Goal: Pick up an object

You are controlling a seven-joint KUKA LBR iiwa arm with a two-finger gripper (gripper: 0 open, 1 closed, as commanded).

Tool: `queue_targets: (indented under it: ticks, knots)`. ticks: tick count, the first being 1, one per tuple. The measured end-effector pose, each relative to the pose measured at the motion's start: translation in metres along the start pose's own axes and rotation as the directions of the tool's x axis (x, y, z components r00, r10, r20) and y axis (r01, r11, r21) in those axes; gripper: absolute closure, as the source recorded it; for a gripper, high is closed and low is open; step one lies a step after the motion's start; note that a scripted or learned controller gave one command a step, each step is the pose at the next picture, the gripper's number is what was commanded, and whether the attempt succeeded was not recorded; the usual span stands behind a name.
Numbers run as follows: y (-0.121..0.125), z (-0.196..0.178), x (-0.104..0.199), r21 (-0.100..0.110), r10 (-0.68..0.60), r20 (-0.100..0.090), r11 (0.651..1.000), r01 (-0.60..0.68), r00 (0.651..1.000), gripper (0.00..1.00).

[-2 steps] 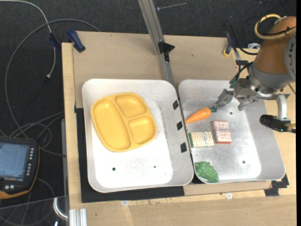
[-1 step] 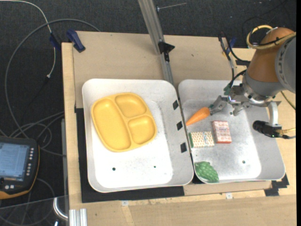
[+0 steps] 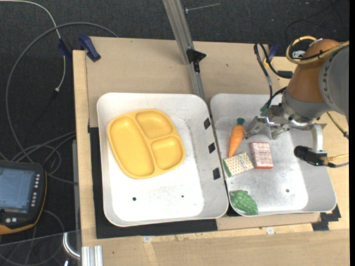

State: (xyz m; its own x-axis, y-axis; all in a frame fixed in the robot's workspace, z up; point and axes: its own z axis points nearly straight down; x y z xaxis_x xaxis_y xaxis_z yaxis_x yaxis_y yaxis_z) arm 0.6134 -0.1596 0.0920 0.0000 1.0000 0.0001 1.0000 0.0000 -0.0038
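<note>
The right bin [image 3: 288, 198] holds an orange carrot [image 3: 236, 140] lying near its left side, a pink-and-white box [image 3: 261, 154] in the middle, a small patterned packet [image 3: 238, 164] to the box's left, and a green leafy item [image 3: 243, 201] at the front left corner. My gripper [image 3: 267, 124] hangs over the back of this bin, just right of the carrot's top and behind the pink box. Nothing shows between its fingers.
The left bin [image 3: 111, 204] carries a yellow divided plate [image 3: 145, 143]. A metal pole [image 3: 180, 26] rises behind the gap between the bins. Black clips sit along the divider. Bare bin floor lies at the right bin's front right.
</note>
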Motion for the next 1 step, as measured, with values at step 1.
queue_targets:
  ticks: [1]
  knots:
    - [0.0014,-0.0125,0.0008,-0.004,-0.001,-0.001,1.0,0.001,1.0,1.0]
